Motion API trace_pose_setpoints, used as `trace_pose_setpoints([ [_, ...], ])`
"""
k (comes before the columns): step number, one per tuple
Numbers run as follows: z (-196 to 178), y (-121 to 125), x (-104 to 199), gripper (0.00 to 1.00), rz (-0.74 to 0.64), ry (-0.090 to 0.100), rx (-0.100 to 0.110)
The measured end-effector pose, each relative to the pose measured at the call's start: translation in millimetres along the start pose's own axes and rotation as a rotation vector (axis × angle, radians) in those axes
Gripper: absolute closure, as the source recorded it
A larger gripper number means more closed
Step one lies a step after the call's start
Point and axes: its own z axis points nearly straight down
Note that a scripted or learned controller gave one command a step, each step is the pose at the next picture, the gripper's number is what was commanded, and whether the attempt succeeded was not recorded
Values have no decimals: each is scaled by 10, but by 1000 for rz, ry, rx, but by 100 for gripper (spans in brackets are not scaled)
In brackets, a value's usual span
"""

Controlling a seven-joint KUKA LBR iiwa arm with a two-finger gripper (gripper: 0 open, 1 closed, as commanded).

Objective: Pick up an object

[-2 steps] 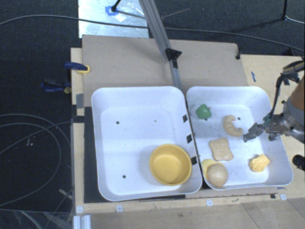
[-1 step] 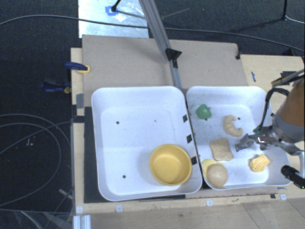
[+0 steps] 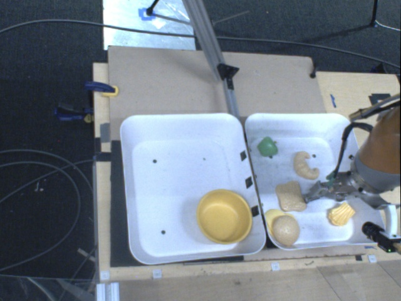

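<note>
My gripper [image 3: 312, 195] reaches in from the right and sits low in the right bin [image 3: 285, 125]. Its tip is at the right edge of a tan bread slice [image 3: 289, 196]. A pale croissant [image 3: 305, 165] lies just behind it, and a yellow ridged piece [image 3: 340, 214] is just in front, under the wrist. A green pepper-like object [image 3: 268, 147] rests toward the bin's back left. A beige round bun [image 3: 286, 229] sits at the front left, overlapping a yellow piece [image 3: 272, 216]. Nothing is visibly lifted.
The left bin [image 3: 163, 137] holds a yellow bowl [image 3: 223, 216] at its front right corner. A grey pole [image 3: 207, 36] slants down to the bins' shared back edge. The orange-banded arm [image 3: 382, 146] covers the right bin's right wall.
</note>
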Motion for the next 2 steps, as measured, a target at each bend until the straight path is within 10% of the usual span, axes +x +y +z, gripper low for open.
trace_pose_setpoints([
  [1, -123, 12, -6, 100, 1, -2, -4],
  [2, -668, -64, 37, 100, -4, -3, -7],
])
